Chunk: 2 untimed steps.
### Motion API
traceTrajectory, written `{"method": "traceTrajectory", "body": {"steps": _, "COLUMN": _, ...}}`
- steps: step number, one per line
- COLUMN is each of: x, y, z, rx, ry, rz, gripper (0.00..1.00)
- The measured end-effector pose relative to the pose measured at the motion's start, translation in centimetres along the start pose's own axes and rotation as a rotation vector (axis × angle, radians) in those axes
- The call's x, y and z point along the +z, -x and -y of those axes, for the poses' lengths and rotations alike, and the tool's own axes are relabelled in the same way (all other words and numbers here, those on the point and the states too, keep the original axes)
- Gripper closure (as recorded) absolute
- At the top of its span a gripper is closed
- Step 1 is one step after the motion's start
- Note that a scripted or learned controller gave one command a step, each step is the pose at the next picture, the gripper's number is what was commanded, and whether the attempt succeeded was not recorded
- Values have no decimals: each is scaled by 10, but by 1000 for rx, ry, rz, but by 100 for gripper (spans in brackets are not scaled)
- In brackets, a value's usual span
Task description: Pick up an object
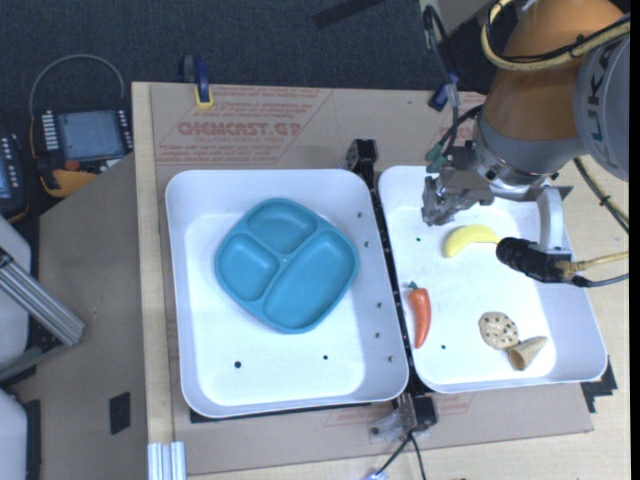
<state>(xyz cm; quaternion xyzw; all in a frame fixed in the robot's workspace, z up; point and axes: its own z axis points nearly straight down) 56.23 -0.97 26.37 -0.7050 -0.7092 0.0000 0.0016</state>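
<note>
In the right bin (560, 363) lie a yellow banana (469, 238), a red chili pepper (420, 313), a round tan cookie with dark spots (497, 328) and a small tan cone-shaped piece (528, 351). My gripper (441, 208) hangs over the bin's far left part, just up and left of the banana, with nothing visible between its fingers. Whether its tips touch the bin floor is unclear.
The left bin (200, 338) holds a blue three-compartment plate (287, 264). A black cylindrical part (525, 257) with a yellow cable juts over the right bin beside the banana. Black clamps sit between the bins at the far (361, 155) and near ends.
</note>
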Motion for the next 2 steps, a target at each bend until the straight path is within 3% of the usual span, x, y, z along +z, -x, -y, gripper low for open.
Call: {"method": "traceTrajectory", "body": {"steps": 2, "x": 21, "y": -101, "z": 20, "rx": 1, "ry": -2, "rz": 1, "gripper": 100}}
